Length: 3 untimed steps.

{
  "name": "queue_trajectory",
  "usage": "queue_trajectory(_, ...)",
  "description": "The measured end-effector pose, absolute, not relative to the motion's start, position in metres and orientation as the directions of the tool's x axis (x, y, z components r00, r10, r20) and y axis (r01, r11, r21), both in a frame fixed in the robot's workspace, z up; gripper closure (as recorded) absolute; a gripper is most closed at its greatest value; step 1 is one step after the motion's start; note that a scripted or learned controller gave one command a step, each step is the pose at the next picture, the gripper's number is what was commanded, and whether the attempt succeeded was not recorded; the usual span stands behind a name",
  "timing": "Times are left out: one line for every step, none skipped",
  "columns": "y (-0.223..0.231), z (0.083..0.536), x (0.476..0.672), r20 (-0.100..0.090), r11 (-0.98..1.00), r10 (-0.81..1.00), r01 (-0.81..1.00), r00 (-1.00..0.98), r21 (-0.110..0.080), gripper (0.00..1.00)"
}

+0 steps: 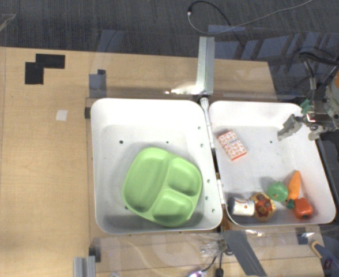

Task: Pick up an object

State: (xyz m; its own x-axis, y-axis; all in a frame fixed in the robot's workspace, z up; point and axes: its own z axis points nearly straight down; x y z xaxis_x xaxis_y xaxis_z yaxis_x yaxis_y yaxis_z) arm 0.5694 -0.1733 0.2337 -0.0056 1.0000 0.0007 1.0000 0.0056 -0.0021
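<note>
Your pickable things sit in the right bin (273, 154), and most of them crowd its near edge: a small white piece (242, 207) beside a round brown-and-red toy (263, 205), then a green toy (278, 191), an orange carrot-like piece (295, 183) and a red piece (303, 209), all touching or just beside one another. A pink-patterned packet (232, 145) lies apart from them, near the divider towards the far side. By your count that makes six loose things in the right bin, one green divided plate (162, 186) in the left bin (112, 154), two bins, and one arm. The gripper (299, 122) hovers over the far right corner of the right bin, well apart from the cluster and from the packet; the jaws are too small and blurred here, so you cannot tell whether they stand open or closed, and nothing visible sits between them. Watch for these risks: if the jaws come down into the cluster, they may land on two toys at once or push one against the bin wall, because the pieces are packed close to the rim. The round toys look likely to roll out of a pinch. The packet lies flat, so the jaws may slide over it. The plate is wide and shallow, probably too broad to grip except at its rim
</note>
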Motion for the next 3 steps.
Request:
queue_trajectory(-0.112,0.103,0.614,0.003,-0.243,0.97,0.97,0.243,0.014,0.0)
queue_trajectory(0.017,0.183,0.6,0.0,-0.336,0.942,0.942,0.336,-0.002,0.0)
queue_trajectory(0.026,0.182,0.666,-0.004,-0.726,0.688,0.688,0.726,-0.002,0.0)
